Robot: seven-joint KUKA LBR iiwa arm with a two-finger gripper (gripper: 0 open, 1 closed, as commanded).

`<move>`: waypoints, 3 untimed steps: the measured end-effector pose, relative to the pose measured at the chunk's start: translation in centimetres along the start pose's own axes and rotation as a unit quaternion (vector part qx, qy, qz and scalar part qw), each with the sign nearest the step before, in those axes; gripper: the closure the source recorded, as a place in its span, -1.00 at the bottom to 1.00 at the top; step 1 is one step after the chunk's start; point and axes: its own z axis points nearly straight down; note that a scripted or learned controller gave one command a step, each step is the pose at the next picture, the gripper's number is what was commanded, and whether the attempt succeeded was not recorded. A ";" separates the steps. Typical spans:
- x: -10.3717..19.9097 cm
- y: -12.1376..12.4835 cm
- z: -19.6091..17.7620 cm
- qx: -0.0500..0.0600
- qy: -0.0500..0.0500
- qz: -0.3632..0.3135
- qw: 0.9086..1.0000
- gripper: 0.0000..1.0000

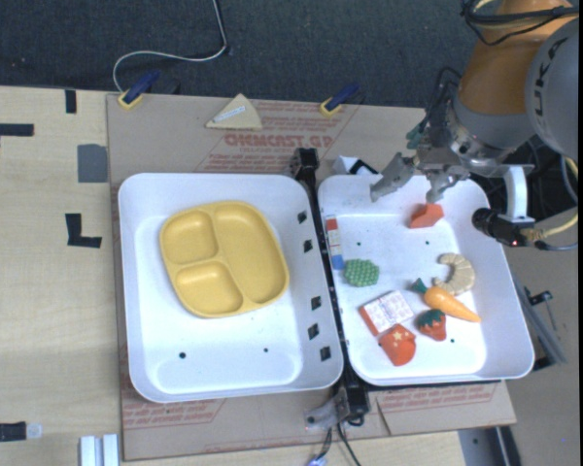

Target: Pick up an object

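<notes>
My gripper (413, 183) hangs over the back of the right bin (500, 357), its two fingers spread open with nothing between them. Just below and to the right of it lies an orange-red wedge (427, 216). Further forward in the same bin are a green bumpy piece (360, 273), a beige curved piece (457, 272), an orange carrot (451, 303), a white and red packet (389, 311), a red block (398, 345) and a small red tomato-like piece (433, 324).
The left bin (146, 357) holds a yellow divided plate (222, 257). A black hinge strip (316, 260) runs between the bins. The grey and orange arm (510, 76) stands at the upper right. Blue clamps (342, 96) hold the cardboard at the back.
</notes>
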 end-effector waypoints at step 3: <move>-1.0 -3.2 16.3 -0.003 -0.001 0.000 1.000 -1.00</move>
